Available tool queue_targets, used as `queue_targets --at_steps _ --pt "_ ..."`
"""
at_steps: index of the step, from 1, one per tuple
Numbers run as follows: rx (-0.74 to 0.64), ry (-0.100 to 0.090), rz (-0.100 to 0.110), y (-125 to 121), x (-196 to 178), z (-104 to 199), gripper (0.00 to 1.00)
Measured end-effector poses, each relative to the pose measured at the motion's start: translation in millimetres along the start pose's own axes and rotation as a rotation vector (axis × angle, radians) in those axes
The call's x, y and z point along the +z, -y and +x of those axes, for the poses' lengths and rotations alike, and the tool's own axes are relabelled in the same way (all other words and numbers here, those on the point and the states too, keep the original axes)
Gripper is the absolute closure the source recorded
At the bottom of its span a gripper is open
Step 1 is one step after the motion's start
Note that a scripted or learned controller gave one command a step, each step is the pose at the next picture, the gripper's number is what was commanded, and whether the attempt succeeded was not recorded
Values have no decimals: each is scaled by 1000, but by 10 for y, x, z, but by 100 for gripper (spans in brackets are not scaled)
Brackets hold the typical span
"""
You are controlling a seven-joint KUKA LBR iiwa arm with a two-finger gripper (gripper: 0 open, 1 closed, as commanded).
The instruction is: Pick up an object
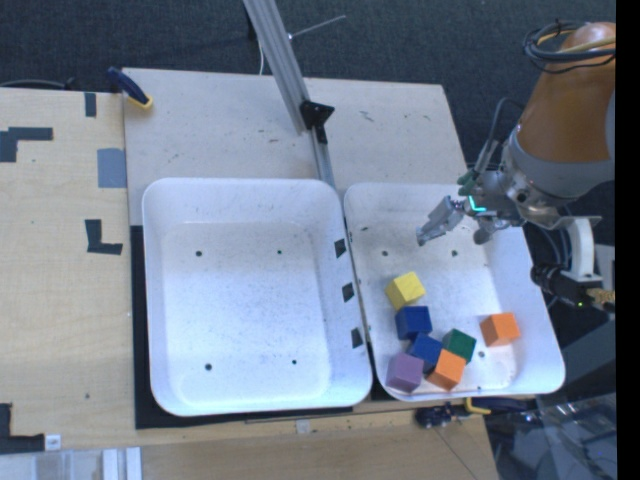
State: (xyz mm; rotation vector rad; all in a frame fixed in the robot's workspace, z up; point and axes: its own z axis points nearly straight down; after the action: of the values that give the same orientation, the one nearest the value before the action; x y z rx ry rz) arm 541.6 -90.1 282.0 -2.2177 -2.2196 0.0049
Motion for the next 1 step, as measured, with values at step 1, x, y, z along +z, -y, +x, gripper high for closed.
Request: queue_targets --at_steps 1 --pt "-1 1 -3 -5 -20 -5 0"
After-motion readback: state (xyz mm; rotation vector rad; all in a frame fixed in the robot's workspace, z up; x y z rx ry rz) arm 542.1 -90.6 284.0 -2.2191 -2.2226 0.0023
